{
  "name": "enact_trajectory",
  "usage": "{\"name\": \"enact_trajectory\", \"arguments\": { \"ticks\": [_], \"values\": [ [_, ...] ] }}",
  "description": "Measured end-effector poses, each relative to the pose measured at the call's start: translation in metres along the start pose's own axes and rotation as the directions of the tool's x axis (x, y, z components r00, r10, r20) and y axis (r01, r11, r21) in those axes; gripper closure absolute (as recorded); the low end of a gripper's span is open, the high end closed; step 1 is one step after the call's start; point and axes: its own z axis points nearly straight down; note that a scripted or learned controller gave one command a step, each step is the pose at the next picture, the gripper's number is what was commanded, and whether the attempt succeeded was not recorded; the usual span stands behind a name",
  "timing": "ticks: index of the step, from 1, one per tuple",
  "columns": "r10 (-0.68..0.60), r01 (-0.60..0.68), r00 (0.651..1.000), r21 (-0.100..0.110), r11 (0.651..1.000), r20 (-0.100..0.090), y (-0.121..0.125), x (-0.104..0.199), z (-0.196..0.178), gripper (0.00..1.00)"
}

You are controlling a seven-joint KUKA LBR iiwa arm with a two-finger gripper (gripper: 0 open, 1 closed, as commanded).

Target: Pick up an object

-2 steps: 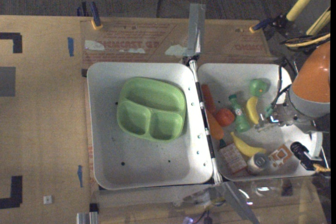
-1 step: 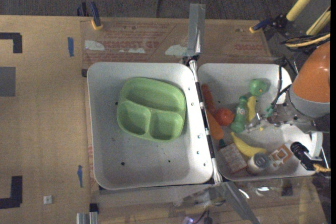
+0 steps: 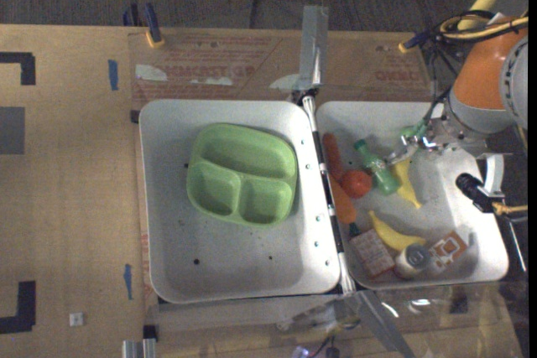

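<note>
Two white bins sit side by side on the counter [image 3: 75, 205], and my arm [image 3: 491, 84] comes in over the far right corner of the right bin [image 3: 495, 256]. My tool [image 3: 411, 148] hangs low near the middle of this bin, just beside the green bottle [image 3: 375, 168] and the yellow piece [image 3: 409, 184]. How wide the tool is I cannot tell, because its metal parts are small and blurred.

Nearly all the loose things lie in the right bin. Along its left wall lies a red-orange long piece [image 3: 333, 151] with a red ball [image 3: 357, 183] next to it. At its near edge I see a banana [image 3: 394, 235], a brown packet [image 3: 372, 254] and a small jar with a white lid [image 3: 413, 262]. I think they are kept together so that I can choose any of them.

The left bin [image 3: 159, 256] carries a green divided plate [image 3: 243, 173], lying flat in its centre. I judge that the bottle is the nearest target.
</note>
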Motion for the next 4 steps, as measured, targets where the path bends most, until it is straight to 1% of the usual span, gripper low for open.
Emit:
{"name": "enact_trajectory", "arguments": {
  "ticks": [1, 2, 3, 4],
  "values": [
    [-0.003, 0.003, 1.000, -0.002, 1.000, 0.005, 0.001, 0.000, -0.012, 1.00],
    [-0.003, 0.003, 1.000, -0.001, 1.000, 0.005, 0.001, 0.000, -0.012, 0.00],
    [-0.005, 0.005, 1.000, -0.002, 1.000, 0.008, 0.002, 0.000, -0.022, 1.00],
    [-0.005, 0.005, 1.000, -0.002, 1.000, 0.008, 0.002, 0.000, -0.022, 0.00]
  ]
}}
